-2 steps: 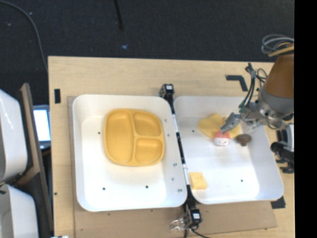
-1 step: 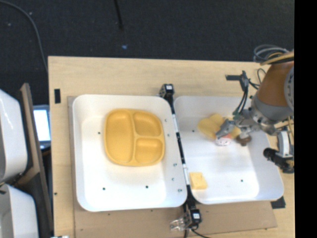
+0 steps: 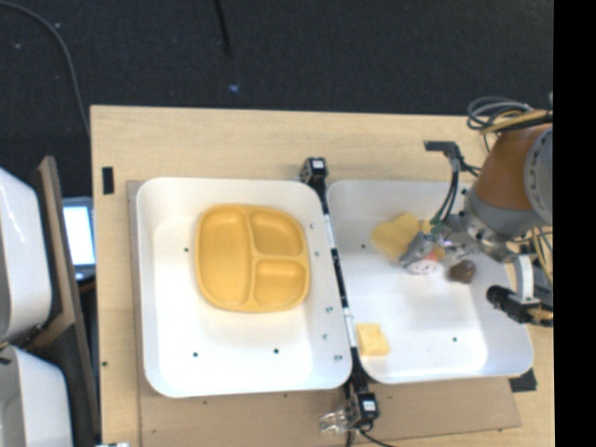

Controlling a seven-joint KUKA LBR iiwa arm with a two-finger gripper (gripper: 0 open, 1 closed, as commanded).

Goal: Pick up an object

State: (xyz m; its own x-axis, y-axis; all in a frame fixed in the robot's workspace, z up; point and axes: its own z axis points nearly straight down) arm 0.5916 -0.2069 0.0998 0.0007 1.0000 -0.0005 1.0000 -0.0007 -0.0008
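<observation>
The right bin holds several small objects. A pale yellow wedge lies near its back left. A yellow block sits at the front left by the divider. A small dark brown piece lies toward the right, and a small white and red item is just left of it. My gripper reaches in from the right and hangs low between the wedge and the white and red item, partly covering both. Nothing is visibly lifted.
The left bin carries a yellow divided plate in its middle. The grey and orange arm and its cables stand over the right bin's back right corner. A black part of the arm's rig overhangs the right rim.
</observation>
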